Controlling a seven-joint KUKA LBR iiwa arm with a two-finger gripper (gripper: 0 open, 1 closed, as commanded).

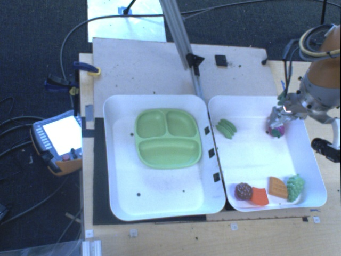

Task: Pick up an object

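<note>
The pincer (277,126) sits low over the far right side of the right bin (256,153), with a small purple-and-green object (276,133) at its tip — whether the pincer grasps it cannot be told. A green pea pod (226,127) lies near the bin's far left corner. Along the near edge lie a brown round piece (243,191), an orange wedge (259,196), a waffle-like cracker (277,187) and green broccoli (295,186) — side by side. The left bin (122,196) on the desk holds a green divided plate (168,138).
</note>
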